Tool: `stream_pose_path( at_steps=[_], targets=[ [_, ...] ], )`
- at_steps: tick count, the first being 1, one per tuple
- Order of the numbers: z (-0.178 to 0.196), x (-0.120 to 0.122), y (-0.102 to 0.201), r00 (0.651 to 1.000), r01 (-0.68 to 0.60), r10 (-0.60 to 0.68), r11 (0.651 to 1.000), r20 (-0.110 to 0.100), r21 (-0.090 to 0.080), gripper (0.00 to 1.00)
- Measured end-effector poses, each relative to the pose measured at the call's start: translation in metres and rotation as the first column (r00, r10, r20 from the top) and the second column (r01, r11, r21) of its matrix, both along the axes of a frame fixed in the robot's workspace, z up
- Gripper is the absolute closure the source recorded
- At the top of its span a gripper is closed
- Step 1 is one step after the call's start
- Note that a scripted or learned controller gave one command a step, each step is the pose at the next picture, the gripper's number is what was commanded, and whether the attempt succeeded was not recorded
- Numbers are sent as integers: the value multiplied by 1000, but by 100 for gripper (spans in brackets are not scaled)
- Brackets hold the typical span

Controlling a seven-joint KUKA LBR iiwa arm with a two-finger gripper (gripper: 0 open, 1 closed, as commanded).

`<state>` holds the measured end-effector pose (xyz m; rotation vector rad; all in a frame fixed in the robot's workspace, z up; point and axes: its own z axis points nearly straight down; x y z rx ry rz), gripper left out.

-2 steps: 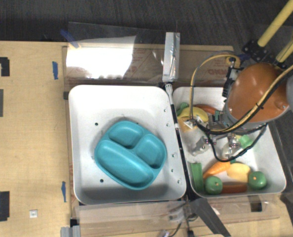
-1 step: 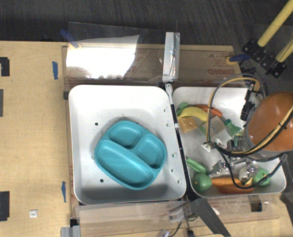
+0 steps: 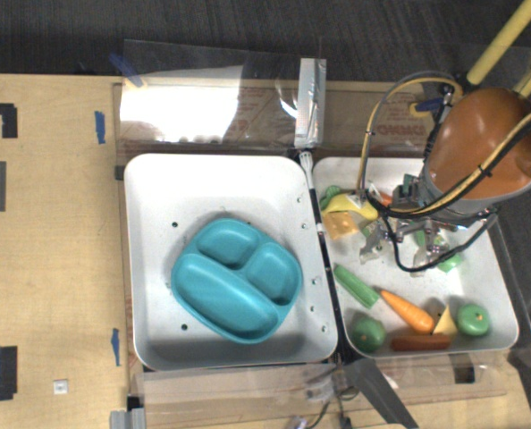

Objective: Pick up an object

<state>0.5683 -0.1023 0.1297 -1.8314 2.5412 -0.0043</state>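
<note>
My gripper (image 3: 398,239) hangs low in the upper middle of the right bin (image 3: 502,280), under the orange wrist band (image 3: 480,146) and a loop of cables. Just to its left lie a yellow toy food (image 3: 346,206) and a pale orange piece (image 3: 341,226). A small green piece (image 3: 446,259) shows at its right side. Below it lie a green pod (image 3: 355,286), an orange carrot (image 3: 407,309), a round green fruit (image 3: 367,333), a green apple (image 3: 472,320), a yellow wedge (image 3: 444,322) and a dark red piece (image 3: 417,342).
The left bin (image 3: 158,195) holds a teal divided plate (image 3: 237,280). A raised divider wall (image 3: 319,239) separates the two bins. A clear plastic sheet (image 3: 212,105) and a metal bracket (image 3: 310,101) stand behind them. Tan bench surface (image 3: 42,239) stretches to the left.
</note>
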Motion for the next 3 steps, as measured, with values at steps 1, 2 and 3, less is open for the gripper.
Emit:
stream_pose_path(
  at_steps=[1, 2, 3],
  targets=[
    [-35, -49, -3, 995, -94, 94, 996, 16, -4, 0],
    [-35, 10, -2, 994, -105, 105, 994, 14, -5, 0],
    [-36, -45, -10, 991, -134, 134, 991, 14, -6, 0]
  ],
)
